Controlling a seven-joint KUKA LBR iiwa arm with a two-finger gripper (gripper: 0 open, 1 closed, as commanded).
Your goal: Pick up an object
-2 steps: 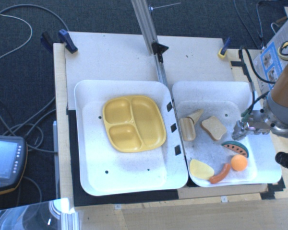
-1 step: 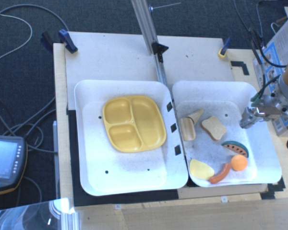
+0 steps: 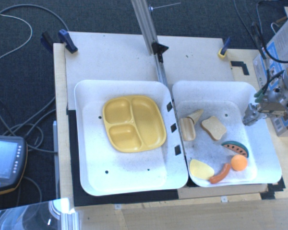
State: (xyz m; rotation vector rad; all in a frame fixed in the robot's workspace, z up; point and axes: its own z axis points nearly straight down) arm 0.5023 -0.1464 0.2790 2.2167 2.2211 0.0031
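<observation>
Fingers (image 3: pixel 250 117) at right bin's (image 3: pixel 259 92) right rim, grip state cannot tell, bread slice (image 3: pixel 213 127) just left of them, watermelon (image 3: pixel 235 148) and orange (image 3: pixel 238 163) below, yellow tray (image 3: pixel 133 123) far left in left bin (image 3: pixel 89 143).

Below me the pale, speckled flat surface (image 3: pixel 115 56) carries two shallow white plastic bins set side by side, their inner rims touching. The left bin (image 3: pixel 86 128) lies nearer the surface's middle; the right bin (image 3: pixel 266 147) reaches toward its right edge. A blue clamp (image 3: pixel 67 40) grips the far left corner, and a yellow-and-blue clamp (image 3: pixel 224 49) sits at the far right. A slanted metal rail (image 3: pixel 146 18) meets the surface between the bins.
</observation>
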